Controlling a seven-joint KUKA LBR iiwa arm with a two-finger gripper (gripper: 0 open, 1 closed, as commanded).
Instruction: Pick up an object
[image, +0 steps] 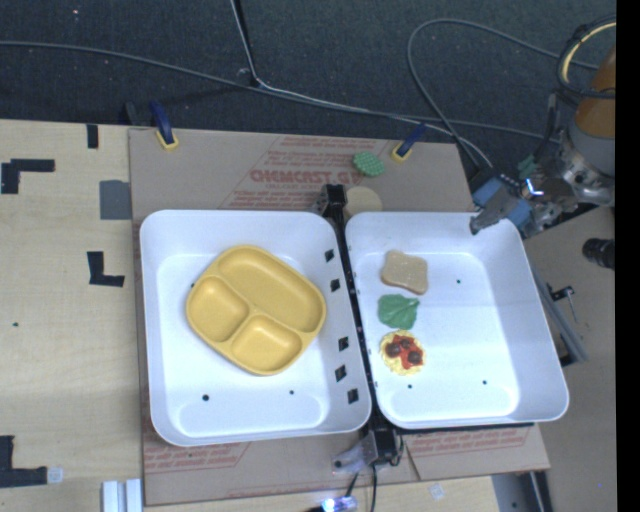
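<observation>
Light is even and fairly bright, falling from above. The two white bins (160, 330) come close to overexposed, their floors nearly featureless, with only soft grey shading along the inner walls. The yellow divided plate (256, 308) casts almost no shadow and carries mild sheen on its ridges. The dark carpet beyond the table (60, 330) reads grainy and dim. Overall sharpness is low: printed lettering on the cardboard (290, 176) is fuzzy, and the end effector (505, 208) at the right looks smeared and indistinct.
</observation>
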